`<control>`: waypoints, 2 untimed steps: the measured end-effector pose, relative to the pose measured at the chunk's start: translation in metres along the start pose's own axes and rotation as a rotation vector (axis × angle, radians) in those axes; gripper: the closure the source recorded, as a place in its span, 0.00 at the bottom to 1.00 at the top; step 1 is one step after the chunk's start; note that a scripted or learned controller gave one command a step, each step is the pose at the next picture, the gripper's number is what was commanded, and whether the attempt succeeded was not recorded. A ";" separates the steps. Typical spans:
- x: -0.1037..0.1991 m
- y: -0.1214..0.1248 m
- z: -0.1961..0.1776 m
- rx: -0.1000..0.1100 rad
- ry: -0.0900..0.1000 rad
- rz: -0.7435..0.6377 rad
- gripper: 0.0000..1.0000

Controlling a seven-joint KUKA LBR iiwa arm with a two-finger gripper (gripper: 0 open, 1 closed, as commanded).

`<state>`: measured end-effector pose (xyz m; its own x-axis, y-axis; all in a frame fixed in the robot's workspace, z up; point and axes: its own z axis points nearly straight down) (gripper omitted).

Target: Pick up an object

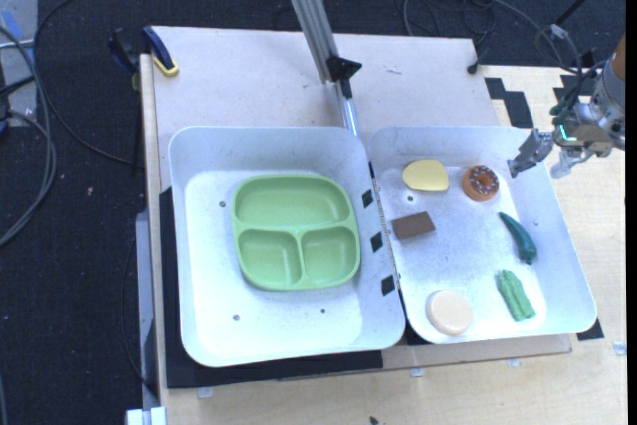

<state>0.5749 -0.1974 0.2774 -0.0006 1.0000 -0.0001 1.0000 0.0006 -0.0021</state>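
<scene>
claw sits spread open and empty over the right bin's upper right rim. closest target: donut, just left of it. i'd centre above it first, then drop straight, clear of the yellow piece.

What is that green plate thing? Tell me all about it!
The green tray is a pale green plate with rounded corners that looks like plastic. It has three sections: one wide one at the back and two smaller ones in front. It lies flat in the left white bin, near the middle.
</scene>
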 end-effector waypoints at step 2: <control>0.007 0.007 0.047 0.002 0.001 -0.002 0.00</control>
<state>0.5818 -0.1907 0.2303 -0.0028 1.0000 0.0006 1.0000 0.0028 -0.0039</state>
